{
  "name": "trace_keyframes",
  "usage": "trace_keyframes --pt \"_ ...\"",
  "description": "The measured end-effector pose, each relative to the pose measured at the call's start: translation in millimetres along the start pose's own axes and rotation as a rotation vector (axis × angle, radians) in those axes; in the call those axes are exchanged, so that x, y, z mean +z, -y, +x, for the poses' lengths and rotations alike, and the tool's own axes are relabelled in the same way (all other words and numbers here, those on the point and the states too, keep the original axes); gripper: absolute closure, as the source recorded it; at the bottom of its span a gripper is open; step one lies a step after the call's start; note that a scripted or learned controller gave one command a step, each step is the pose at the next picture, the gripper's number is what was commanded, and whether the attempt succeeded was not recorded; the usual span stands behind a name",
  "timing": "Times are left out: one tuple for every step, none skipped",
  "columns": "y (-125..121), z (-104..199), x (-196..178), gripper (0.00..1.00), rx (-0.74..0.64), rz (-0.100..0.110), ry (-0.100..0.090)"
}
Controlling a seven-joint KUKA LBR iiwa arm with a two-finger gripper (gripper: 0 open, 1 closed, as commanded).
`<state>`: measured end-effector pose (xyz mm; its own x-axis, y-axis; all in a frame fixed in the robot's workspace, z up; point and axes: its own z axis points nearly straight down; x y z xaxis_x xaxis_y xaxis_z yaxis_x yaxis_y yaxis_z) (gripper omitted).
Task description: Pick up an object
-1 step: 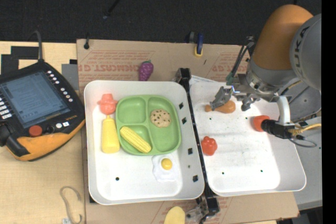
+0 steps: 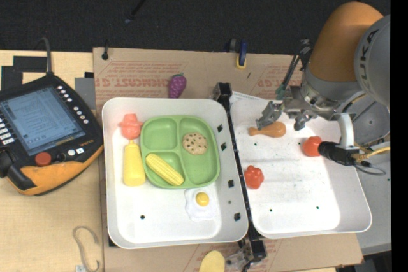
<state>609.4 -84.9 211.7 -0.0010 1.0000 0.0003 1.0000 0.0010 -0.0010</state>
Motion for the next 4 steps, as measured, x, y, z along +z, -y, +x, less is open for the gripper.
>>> trace_keyframes --pt "5 5 62 0.0 -0.001 0.006 -0.001" --pt "15 5 122 0.0 0.0 0.006 -0.001" --pt "15 5 124 0.0 0.006 0.002 -0.001" --pt "16 3 114 1.0 0.013 0.004 -0.002"
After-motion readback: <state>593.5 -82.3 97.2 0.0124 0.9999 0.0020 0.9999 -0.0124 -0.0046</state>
